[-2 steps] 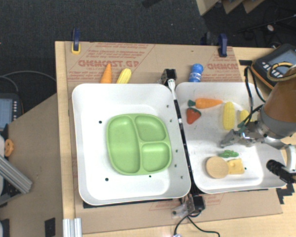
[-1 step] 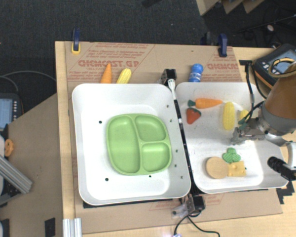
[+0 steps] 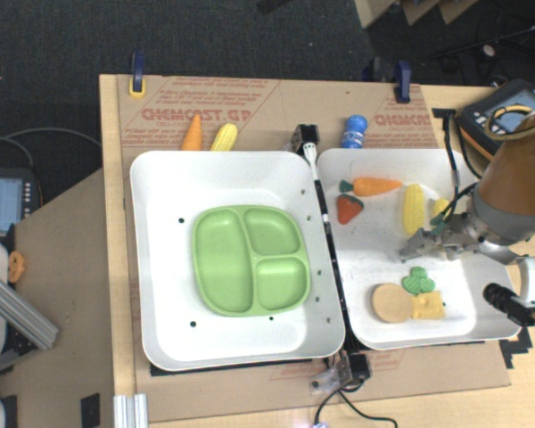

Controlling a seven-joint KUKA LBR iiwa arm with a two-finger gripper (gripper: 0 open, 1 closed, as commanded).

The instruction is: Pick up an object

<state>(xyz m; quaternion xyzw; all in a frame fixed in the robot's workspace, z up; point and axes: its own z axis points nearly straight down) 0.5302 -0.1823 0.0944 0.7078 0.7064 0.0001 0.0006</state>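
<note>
Cables (image 3: pixel 339 399) trail off the bench's near edge, just below the seam where the two white bins meet. Left bin (image 3: pixel 160 239) holds a green divided plate (image 3: pixel 250 259) with three compartments, lying flat near its middle. Right bin (image 3: pixel 374 230) holds the toy food: a round tan cookie (image 3: pixel 391 303) touching a yellow cheese wedge (image 3: pixel 429 306), with a green broccoli piece (image 3: pixel 418 281) just above them; farther back lie a carrot (image 3: pixel 375 185), a strawberry (image 3: pixel 349 208) just beside it, and a corn cob (image 3: pixel 414 208) standing lengthwise. The gripper (image 3: pixel 421 244) reaches in from the right, low over the bin floor between the corn and the broccoli; whether its fingers are spread or closed cannot be told, and nothing is seen between them. Behind the bins, on the brown board (image 3: pixel 250 105), sit another carrot (image 3: pixel 192 134), a yellow banana-like piece (image 3: pixel 224 136) and a blue bottle (image 3: pixel 354 132). Red print on the board reads roughly "CHEMCAST GP", repeated; the smaller lines are too faint to read. Two blue clamps (image 3: pixel 138 69) grip the board's far edge.
</note>
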